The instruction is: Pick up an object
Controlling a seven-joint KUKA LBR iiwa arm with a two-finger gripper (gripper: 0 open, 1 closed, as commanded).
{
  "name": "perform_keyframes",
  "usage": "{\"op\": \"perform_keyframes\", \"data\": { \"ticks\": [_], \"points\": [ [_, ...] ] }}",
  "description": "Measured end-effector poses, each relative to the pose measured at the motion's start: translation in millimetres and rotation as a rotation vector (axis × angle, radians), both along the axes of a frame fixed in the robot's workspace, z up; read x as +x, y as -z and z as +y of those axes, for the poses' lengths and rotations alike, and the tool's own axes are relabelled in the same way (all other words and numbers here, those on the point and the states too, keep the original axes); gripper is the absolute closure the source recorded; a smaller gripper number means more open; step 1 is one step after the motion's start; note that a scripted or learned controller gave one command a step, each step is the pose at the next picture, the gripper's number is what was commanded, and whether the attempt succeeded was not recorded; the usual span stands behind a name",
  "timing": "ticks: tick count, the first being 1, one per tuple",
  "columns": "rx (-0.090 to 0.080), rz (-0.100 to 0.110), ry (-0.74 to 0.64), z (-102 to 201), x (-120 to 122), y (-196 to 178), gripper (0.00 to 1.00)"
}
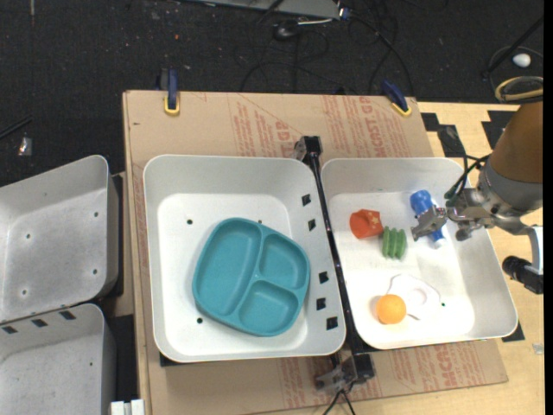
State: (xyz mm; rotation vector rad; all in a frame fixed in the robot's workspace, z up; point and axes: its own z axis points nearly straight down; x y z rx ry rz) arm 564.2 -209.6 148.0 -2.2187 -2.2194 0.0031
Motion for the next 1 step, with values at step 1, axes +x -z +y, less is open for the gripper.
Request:
{"op": "perform_keyframes", "data": {
  "ticks": [1],
  "points": [
    [0.000,0.000,0.001,0.8,-0.8,53.7,0.00]
  ]
}}
